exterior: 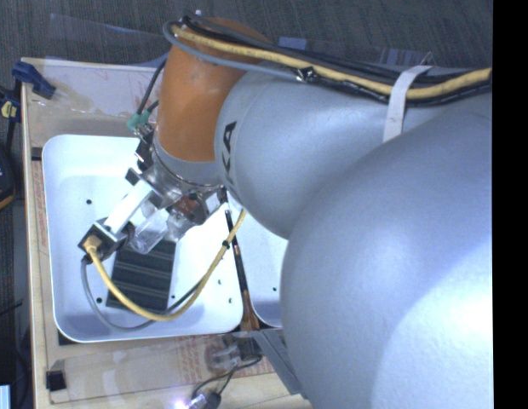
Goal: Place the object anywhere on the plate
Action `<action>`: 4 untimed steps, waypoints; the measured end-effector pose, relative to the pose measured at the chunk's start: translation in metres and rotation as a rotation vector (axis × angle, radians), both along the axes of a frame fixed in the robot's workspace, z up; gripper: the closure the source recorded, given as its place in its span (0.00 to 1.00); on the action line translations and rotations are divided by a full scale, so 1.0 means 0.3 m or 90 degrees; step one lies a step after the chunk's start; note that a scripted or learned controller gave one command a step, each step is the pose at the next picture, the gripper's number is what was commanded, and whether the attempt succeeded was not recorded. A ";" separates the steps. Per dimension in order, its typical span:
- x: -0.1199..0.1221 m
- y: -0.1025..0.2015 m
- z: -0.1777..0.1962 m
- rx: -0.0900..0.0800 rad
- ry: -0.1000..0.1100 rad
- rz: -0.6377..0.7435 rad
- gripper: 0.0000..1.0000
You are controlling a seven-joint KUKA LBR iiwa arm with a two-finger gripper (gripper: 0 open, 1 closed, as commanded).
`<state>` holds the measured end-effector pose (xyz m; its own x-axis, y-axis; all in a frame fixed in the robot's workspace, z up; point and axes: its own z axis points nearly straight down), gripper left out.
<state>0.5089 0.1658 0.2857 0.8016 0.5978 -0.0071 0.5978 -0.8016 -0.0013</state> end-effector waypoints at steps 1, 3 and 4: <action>-0.111 -0.283 -0.138 0.001 0.001 0.077 1.00; 0.108 -0.089 -0.403 0.001 0.000 -0.005 0.00; 0.252 -0.172 -0.580 0.003 0.000 0.185 0.00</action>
<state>0.5846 0.1142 0.1116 0.5969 0.8023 -0.0042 0.8023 -0.5969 -0.0053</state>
